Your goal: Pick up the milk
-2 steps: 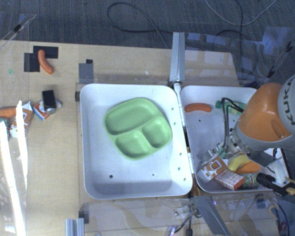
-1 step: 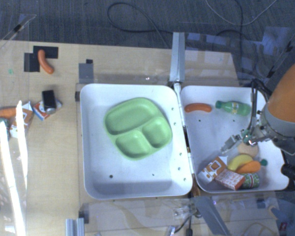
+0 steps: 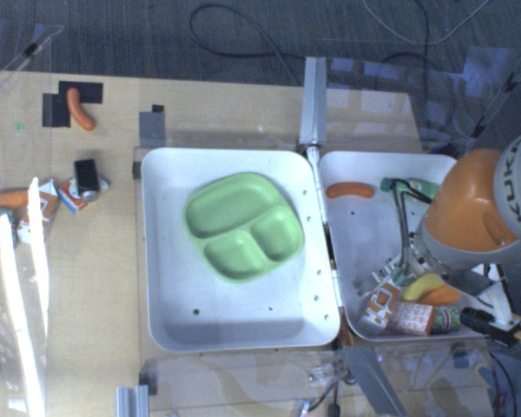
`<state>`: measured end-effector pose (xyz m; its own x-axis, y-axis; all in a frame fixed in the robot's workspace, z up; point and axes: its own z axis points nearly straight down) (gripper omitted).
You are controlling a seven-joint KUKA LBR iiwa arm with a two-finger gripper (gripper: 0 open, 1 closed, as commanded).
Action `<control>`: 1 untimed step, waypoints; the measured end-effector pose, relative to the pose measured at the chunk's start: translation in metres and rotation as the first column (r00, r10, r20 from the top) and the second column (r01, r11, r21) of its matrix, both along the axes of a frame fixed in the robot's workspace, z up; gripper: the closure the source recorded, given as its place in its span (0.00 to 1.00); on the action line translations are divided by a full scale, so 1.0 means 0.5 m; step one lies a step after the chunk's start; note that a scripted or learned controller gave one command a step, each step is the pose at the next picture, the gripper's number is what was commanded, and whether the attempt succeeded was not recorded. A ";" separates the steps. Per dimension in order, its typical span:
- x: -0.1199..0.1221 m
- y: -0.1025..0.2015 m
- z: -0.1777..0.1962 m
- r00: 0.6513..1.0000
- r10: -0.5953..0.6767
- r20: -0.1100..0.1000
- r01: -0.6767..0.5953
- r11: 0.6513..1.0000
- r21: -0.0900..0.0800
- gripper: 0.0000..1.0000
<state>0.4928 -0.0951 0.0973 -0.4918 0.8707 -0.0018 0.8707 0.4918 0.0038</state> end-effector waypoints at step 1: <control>0.006 0.003 0.022 1.000 0.003 0.007 -0.003 1.000 0.000 1.00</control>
